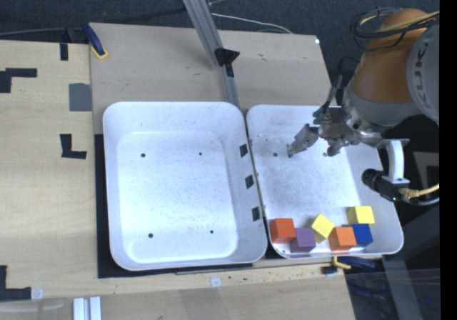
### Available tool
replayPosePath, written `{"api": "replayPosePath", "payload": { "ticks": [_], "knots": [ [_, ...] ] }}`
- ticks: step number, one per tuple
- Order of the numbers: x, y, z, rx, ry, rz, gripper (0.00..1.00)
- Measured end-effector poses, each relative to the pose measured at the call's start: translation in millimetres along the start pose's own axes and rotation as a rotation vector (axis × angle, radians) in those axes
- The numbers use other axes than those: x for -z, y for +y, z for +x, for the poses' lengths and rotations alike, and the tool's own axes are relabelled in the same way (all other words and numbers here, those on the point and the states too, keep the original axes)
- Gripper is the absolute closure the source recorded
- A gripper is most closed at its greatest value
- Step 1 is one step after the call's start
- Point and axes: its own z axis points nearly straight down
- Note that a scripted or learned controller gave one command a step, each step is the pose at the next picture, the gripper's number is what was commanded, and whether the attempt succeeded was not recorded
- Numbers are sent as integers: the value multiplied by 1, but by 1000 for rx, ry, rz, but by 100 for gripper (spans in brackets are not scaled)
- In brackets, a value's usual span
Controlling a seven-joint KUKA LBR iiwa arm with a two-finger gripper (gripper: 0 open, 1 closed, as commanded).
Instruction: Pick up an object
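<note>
Blocks lie bunched along the near edge of the right bin, well apart from the pincer. From left to right they are an orange block, a purple block touching it, a yellow block tilted on a corner just beside the purple one, a second orange block, a blue block touching that, and a second yellow block just behind the blue one. All six sit close to the bin's near rim, so little room is left between them and that wall, and the blocks crowd one another.

The pincer hangs over the far half of the right bin, above bare white floor, with its fingers pointing left toward the wall shared with the left bin. Whether those fingers are apart or together cannot be told from this angle; nothing shows between them. The arm's orange band and grey wrist stand over the right bin's far right corner.

A wide stretch of open floor lies between the pincer and the blocks. A slanted metal pole crosses the bench behind the bins, ending near their shared far corner. Small black clips sit along the dividing rim.
</note>
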Motion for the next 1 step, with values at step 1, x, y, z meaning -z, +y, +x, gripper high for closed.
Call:
{"api": "replayPosePath", "payload": {
  "ticks": [1],
  "knots": [
    [-100,43,-32,-2,-2,6,0]
  ]
}}
